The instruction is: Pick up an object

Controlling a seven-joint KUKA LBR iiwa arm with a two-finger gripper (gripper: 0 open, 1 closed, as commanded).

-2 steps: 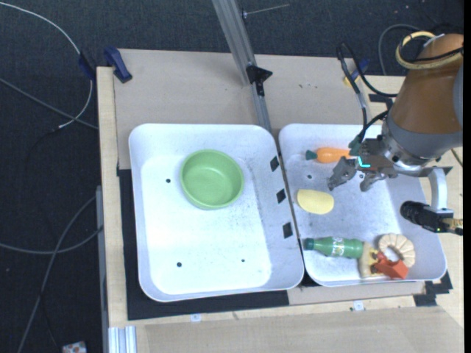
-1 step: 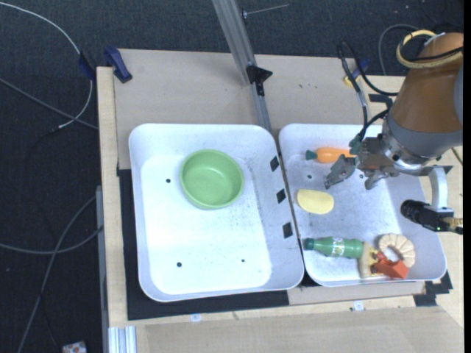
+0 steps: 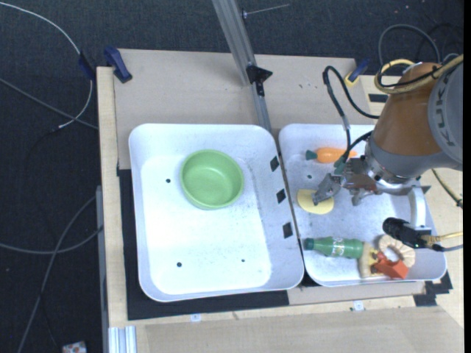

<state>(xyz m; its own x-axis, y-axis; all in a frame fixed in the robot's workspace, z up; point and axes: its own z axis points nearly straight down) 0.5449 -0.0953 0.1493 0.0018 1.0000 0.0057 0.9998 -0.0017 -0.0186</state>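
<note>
My gripper (image 3: 338, 194) hangs low over the right bin (image 3: 324, 274), fingers spread and nothing between them. Its left finger (image 3: 323, 194) rests at the edge of a flat yellow piece (image 3: 312, 203). An orange carrot (image 3: 329, 154) lies just behind the gripper. A green bottle (image 3: 335, 248) lies on its side near the bin's front. To the right of the bottle sits a jumble of orange, red and white toy food (image 3: 386, 260). The arm's body hides the bin's right rear part.
The left bin (image 3: 206, 271) holds a green bowl (image 3: 212, 179) toward its rear. A metal pole (image 3: 235, 28) slants in from the top toward the gap between the bins. Black cables (image 3: 340, 101) loop behind the right bin. A black fitting (image 3: 401, 231) juts out beside the toy food.
</note>
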